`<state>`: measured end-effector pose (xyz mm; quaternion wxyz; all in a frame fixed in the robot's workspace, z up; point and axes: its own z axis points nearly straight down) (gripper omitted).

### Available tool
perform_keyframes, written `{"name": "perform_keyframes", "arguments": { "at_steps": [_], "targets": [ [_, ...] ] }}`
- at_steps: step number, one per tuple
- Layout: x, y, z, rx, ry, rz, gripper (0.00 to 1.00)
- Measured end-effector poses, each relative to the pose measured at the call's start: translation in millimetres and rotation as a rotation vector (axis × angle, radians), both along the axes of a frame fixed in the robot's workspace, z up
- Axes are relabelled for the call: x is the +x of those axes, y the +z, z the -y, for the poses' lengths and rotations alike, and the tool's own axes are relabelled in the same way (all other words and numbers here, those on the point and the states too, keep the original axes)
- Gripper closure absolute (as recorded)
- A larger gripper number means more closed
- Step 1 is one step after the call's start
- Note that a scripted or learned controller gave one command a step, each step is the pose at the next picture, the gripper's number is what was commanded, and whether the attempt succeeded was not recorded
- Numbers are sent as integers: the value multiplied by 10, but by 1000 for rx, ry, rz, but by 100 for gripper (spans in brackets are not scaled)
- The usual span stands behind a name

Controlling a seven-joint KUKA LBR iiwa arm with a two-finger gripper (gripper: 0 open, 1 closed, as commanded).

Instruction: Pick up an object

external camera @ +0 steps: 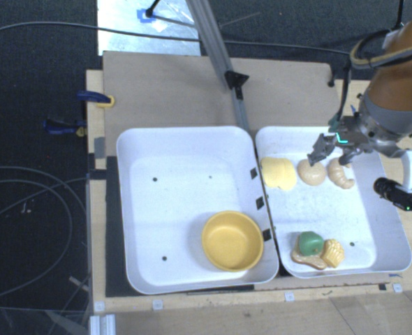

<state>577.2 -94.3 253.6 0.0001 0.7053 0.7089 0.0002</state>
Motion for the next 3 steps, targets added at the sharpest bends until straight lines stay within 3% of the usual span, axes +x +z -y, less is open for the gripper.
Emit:
{"name": "perform_keyframes", "arguments": {
  "at_steps": [1, 3],
  "targets": [
    [4, 7, 1, 0, 0, 2, 0],
    [35, -1043, 39, 0, -5, -4, 0]
  ]
}}
